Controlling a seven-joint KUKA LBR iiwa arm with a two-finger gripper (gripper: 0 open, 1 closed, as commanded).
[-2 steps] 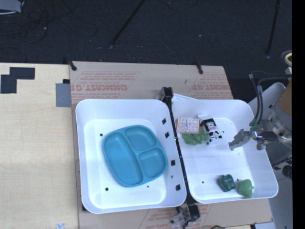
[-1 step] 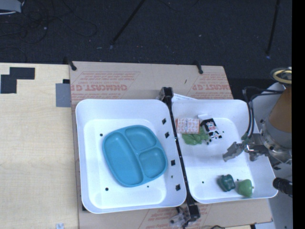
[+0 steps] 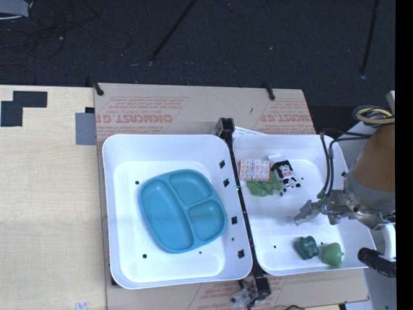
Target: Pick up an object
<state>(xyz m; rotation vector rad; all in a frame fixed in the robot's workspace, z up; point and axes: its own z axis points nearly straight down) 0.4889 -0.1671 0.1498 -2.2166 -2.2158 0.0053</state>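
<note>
Pale wood bench top (image 3: pixel 45 199) fills the left side, marked with a few dark squares near its upper edge. Behind it the floor (image 3: pixel 193 31) is dark, with thin cables trailing across it. Brown cardboard (image 3: pixel 168 112), printed with reddish lettering, lies under the two bins. The left bin (image 3: pixel 119 154) is shallow and white and holds a blue divided plate (image 3: pixel 182 209) with three compartments, lying flat and turned at a slant. A black clip strip (image 3: pixel 235 199) runs down between the bins.

In the right bin (image 3: pixel 284 263), near the upper left, a small orange-and-white packet (image 3: pixel 253 169) lies just above a green leafy piece (image 3: pixel 263 188), with a small black-and-white item (image 3: pixel 284 171) just to their right. Toward the lower right a teal object (image 3: pixel 307 246) sits touching a green rounded object (image 3: pixel 332 254).

The gripper (image 3: pixel 310 212) hangs over the middle of this bin, above the teal object and apart from it. Whether it is open or closed cannot be told, and nothing is seen held in it. The arm (image 3: pixel 377 166), grey with an orange band, comes in from the right.
</note>
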